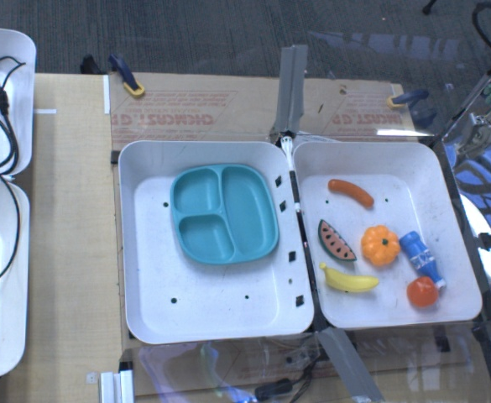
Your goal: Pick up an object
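Wooden bench (pixel 69 225), two white bins; nothing has been picked yet.
Toy food is crowded in the right bin (pixel 396 313): pumpkin (pixel 380 246) touching bottle (pixel 420 257), so a neighbour could be knocked. Finger state cannot be told.

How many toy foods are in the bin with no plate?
5, plus a blue tube: a sausage at the back, a watermelon slice on the left, a pumpkin in the middle, a banana in front, a tomato at the front right.

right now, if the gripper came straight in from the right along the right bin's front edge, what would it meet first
Probably the red tomato, nearest the outer wall of the right bin; the banana lies further left. Height is unclear.
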You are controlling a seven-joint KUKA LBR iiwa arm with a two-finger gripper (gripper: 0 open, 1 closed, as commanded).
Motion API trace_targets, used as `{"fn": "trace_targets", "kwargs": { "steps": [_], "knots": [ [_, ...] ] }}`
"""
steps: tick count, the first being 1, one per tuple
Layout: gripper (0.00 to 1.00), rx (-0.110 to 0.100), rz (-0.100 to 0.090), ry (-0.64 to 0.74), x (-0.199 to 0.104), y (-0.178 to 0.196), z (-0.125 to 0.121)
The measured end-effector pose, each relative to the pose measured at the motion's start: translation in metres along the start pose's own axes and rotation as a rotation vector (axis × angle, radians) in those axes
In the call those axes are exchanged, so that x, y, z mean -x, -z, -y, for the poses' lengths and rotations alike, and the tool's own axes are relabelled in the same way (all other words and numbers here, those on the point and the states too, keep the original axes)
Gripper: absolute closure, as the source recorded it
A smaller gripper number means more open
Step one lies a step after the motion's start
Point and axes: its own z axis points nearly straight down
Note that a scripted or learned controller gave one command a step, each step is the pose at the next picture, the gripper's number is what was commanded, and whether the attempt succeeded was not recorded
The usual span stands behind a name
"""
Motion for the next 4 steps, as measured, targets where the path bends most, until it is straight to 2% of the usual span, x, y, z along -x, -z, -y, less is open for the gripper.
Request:
{"fn": "trace_targets", "kwargs": {
  "steps": [1,2,3,4],
  "knots": [
    [1.00,-0.003,-0.002,-0.005,-0.038,-0.096,0.083],
    [1.00,0.000,0.000,-0.002,0.007,-0.005,0.040],
    [1.00,-0.003,-0.002,-0.005,-0.015,-0.137,0.083],
    [1.00,0.000,0.000,-0.005,0.020,-0.036,0.083]
  ]
}}
